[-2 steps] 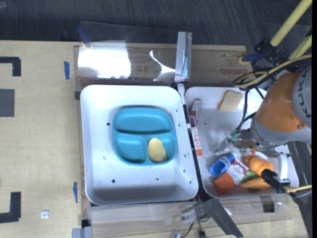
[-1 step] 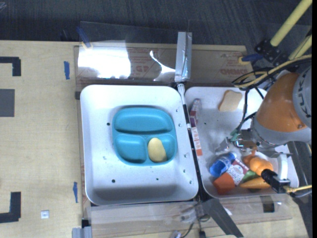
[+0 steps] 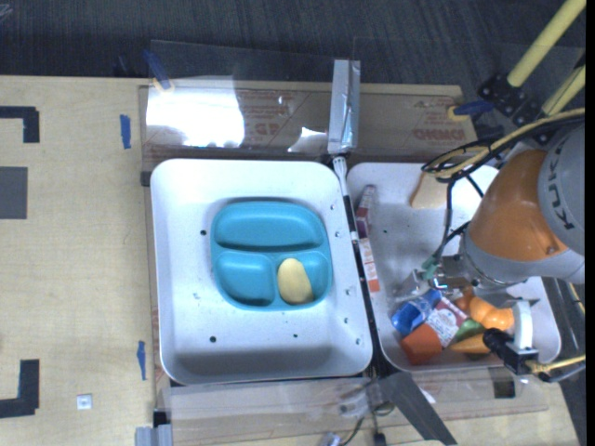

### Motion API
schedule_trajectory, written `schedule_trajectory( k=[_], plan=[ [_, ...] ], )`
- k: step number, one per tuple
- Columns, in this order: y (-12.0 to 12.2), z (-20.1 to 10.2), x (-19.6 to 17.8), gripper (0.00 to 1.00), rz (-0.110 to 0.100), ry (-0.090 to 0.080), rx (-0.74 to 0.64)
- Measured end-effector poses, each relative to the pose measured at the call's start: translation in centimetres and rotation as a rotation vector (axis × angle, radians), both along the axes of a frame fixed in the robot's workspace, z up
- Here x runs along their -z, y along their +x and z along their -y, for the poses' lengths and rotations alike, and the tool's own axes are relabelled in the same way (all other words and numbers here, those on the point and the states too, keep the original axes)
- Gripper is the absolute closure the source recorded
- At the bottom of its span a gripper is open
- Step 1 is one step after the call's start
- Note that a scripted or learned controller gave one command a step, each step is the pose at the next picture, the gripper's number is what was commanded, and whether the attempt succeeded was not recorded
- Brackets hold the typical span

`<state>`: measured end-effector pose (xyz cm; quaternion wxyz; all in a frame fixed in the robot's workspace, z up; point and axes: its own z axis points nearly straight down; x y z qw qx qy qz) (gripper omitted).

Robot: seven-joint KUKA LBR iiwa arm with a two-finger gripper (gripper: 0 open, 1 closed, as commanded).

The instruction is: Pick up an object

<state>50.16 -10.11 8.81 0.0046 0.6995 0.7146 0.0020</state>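
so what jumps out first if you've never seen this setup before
Most striking is the bright blue divided tray in the middle of the left bin, with a pale yellow egg-shaped object in its lower right compartment. Next, the arm's orange band looms over the right bin, above a colourful heap of small objects at that bin's near end.

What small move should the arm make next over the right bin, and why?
Probably a short, straight descent onto the pile. The arm already hangs over the right bin, above a clutter of small objects packed in its near corner. The left bin has a blue tray with a yellow egg-shaped item, farther away.
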Motion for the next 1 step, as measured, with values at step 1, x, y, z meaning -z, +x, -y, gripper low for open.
schedule_trajectory(
  k=[1],
  plan=[
    [0.21,-0.01,-1.09,1.00,0.007,-0.001,0.001]
  ],
)
